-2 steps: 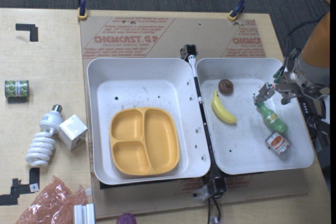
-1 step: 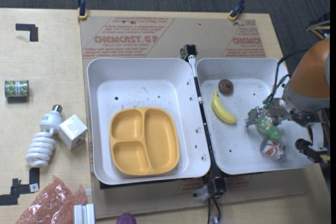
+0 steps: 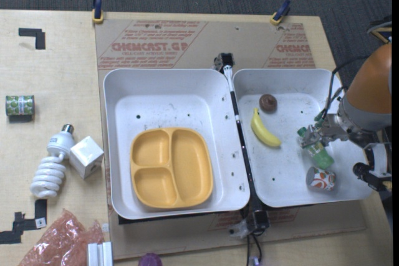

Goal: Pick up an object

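Spanning the bench, two shallow white bins sat side by side on a brown sheet printed with red lettering: the left bin [image 3: 118, 103] and the right bin [image 3: 293, 190]. Reaching in from the right, the grey arm [image 3: 374, 87] with its orange band hung over the right bin's far side. Most of the left bin's floor was taken by a yellow divided tray [image 3: 171, 168] with three compartments. In the right bin a banana [image 3: 264, 129] lay near the left wall, with a small round brown object [image 3: 268, 103] just above it. The gripper [image 3: 313, 139] stood low over the right part of that bin, right at a small green object [image 3: 323, 159]; whether its fingers were parted or closed could not be made out. Near it, toward the front wall, lay a white cup with orange marks [image 3: 321, 179]. On the bare bench to the left rested a spiral light bulb [image 3: 51, 165], a small white cube [image 3: 86, 156] and a green can [image 3: 20, 106].
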Robot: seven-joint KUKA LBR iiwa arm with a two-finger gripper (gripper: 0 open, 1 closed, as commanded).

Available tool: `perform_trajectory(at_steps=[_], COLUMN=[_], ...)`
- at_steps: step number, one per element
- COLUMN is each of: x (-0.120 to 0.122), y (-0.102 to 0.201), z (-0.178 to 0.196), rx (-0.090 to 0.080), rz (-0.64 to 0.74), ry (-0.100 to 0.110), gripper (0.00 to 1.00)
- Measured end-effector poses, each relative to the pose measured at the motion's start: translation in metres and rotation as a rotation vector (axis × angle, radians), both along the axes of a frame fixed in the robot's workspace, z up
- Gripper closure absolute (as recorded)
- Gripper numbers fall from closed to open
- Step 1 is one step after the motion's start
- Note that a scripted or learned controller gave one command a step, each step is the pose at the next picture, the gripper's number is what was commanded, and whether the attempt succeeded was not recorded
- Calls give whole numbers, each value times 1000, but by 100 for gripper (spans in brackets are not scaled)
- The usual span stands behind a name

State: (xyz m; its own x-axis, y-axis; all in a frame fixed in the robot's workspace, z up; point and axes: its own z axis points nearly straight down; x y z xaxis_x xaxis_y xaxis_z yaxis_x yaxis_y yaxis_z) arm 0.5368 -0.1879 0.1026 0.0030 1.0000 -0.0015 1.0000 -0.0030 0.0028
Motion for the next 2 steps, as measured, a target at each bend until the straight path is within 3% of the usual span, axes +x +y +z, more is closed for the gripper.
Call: perform_trajectory(at_steps=[1,2], x=[-32,-59], y=[36,99], z=[89,108], rx=[0,2], rz=[3,3], ry=[1,3], gripper=[100,100])
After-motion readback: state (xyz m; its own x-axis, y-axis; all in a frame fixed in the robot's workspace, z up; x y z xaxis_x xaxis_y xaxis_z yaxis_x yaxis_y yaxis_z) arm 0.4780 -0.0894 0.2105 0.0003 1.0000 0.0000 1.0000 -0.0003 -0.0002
